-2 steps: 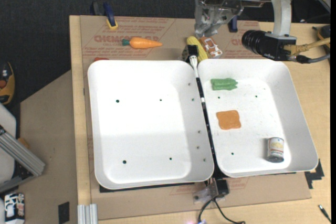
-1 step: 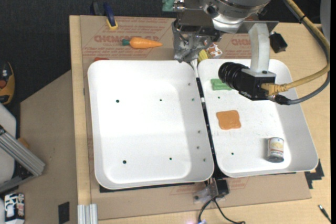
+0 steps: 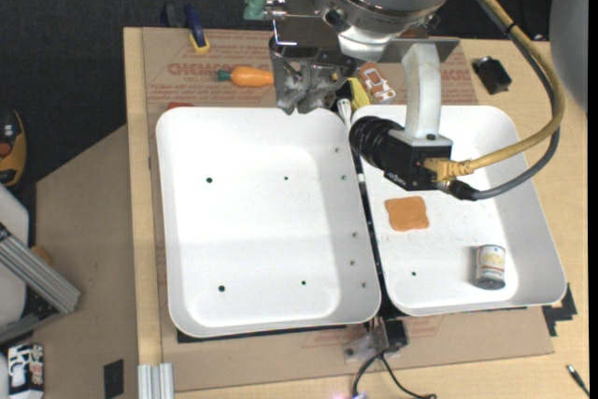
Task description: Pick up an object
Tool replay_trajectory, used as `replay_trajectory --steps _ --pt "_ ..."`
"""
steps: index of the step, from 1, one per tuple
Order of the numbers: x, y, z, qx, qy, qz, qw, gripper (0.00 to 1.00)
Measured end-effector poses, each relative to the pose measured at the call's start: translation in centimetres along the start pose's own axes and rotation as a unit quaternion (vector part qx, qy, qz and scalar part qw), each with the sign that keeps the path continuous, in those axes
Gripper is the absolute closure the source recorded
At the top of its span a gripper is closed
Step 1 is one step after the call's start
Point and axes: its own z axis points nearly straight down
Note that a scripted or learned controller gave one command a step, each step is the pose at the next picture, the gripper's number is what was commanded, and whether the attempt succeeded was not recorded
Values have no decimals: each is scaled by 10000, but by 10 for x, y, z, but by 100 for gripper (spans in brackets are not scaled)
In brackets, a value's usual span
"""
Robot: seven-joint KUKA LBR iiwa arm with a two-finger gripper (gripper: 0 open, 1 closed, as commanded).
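End effector point(image 3: 301, 95) at left bin's point(image 3: 187, 229) rear rim, grip state indeterminate; bench point(image 3: 140, 126) lettering partly reads "CHEM"; small can point(image 3: 489, 265) label illegible.

A tan cardboard sheet point(image 3: 140, 201) with faded red print along its upper edge covers the bench across the middle of the frame. Beyond it, the upper left and left side are dark speckled carpet floor point(image 3: 65, 5). A ridged aluminium rail point(image 3: 37, 271) slants in at the lower left. At the right edge, bare light wood point(image 3: 575, 201) shows. Lighting is even, with soft shadows.
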Motion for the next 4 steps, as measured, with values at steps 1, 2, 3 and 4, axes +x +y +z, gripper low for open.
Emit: replay_trajectory --steps 1,2,3,4 --pt "-3 1 1 8 -13 24 10000 0" --pt "-2 1 -10 -11 -4 15 10000 100" --pt "-2 1 -9 -3 -8 16 10000 0" --pt "-1 2 -20 -23 -1 6 10000 100"
